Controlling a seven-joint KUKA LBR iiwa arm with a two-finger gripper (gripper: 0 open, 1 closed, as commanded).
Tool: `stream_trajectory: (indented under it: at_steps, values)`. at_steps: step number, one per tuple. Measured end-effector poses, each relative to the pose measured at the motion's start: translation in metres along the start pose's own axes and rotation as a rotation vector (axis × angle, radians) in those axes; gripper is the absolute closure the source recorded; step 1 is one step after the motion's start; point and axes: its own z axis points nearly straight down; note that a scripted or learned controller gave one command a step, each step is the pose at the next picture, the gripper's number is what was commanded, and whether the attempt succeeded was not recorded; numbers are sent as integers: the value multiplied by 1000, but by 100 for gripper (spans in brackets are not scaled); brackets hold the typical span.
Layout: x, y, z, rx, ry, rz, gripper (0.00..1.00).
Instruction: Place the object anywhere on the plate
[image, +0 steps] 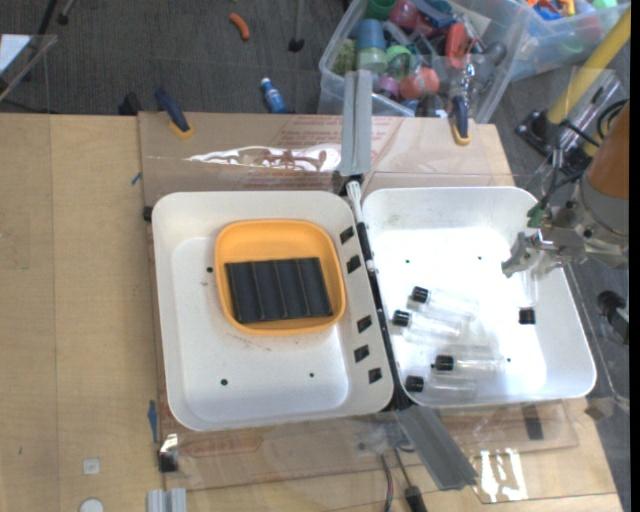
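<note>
The clear little tubes with black caps (440, 325) lie in the right bin (560, 385); the orange plate (280, 238) waits in the left bin (190, 400); the gripper (528, 262) hangs over the right bin's far side, holding nothing; next it must go down and pick one.

plate (281, 240) in the left bin (190, 390), ridged block (277, 290) on the plate, capped tubes (440, 325) in the right bin (560, 370)
</note>
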Motion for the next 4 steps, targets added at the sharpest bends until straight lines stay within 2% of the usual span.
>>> stream_trajectory:
  at_steps: [1, 2, 3, 4]
  values:
    - [-39, 16, -5, -2, -3, -266, 100]
    - [-39, 16, -6, -2, -2, -266, 0]
    - [-52, 40, 15, -2, -3, -480, 0]
    - [-46, 104, -106, -4, -4, -679, 0]
